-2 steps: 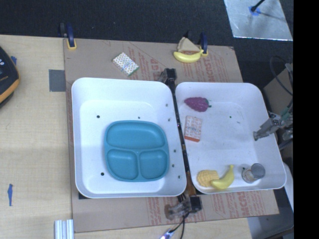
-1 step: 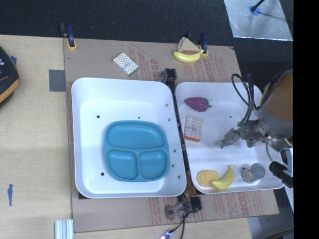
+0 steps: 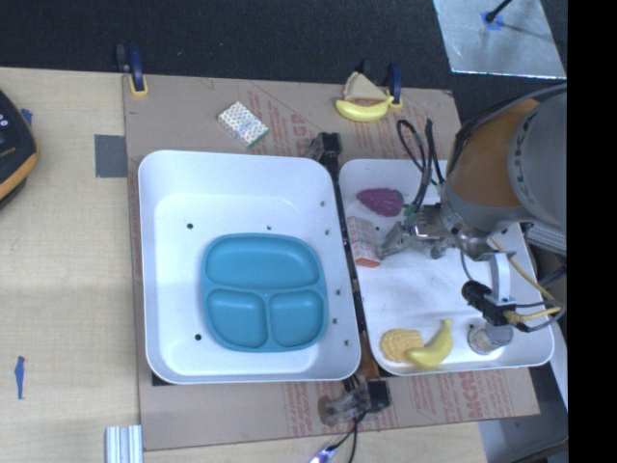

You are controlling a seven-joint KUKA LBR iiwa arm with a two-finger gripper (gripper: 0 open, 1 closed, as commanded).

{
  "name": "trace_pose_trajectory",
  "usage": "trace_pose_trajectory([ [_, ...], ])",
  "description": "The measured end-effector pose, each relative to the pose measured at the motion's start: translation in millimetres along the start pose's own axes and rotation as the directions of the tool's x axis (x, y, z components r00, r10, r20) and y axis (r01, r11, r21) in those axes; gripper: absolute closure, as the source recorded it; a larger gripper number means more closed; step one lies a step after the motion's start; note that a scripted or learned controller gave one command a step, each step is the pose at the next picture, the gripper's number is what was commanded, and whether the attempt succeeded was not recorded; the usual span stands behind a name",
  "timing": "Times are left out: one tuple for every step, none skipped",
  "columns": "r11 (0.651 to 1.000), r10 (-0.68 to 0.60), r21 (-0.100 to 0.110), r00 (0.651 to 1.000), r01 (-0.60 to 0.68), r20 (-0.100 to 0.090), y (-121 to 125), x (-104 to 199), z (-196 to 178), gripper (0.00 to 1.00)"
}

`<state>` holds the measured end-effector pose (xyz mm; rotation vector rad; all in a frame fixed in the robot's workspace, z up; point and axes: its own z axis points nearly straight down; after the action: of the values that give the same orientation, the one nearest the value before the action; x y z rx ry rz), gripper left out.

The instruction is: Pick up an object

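Note:
The right white bin (image 3: 424, 292) holds a purple grape bunch (image 3: 380, 201) at its far end. A yellow corn cob (image 3: 398, 340) and a small banana (image 3: 434, 345) lie at its near edge, with a small round metal piece (image 3: 488, 339) beside them. A small orange-red bit (image 3: 366, 260) and a pale greyish item (image 3: 360, 231) lie by the left wall. My gripper (image 3: 395, 240) hangs low over the bin's left part, just below the grapes and right of the greyish item. Nothing shows between its tips.
The left white bin (image 3: 164, 191) carries a blue divided plate (image 3: 263, 290). Behind the bins lie a second banana (image 3: 363, 110) with a sandwich-like toy (image 3: 364, 87) and a checkered packet (image 3: 242, 122). A black and yellow device (image 3: 12, 148) sits at the left edge. Cables trail around the wrist.

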<state>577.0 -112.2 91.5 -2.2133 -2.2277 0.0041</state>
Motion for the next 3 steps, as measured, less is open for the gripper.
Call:
trace_pose_trajectory([
  [1.0, 0.003, -0.001, 1.0, -0.003, -0.001, 55.9, 9.6, -0.8, 0.0],
  [1.0, 0.0, 0.002, 1.0, 0.0, -0.002, 79.0, 1.4, -0.7, 0.0],
  [1.0, 0.001, 0.002, 1.0, -0.001, -0.002, 79.1, 11.9, -0.7, 0.0],
])
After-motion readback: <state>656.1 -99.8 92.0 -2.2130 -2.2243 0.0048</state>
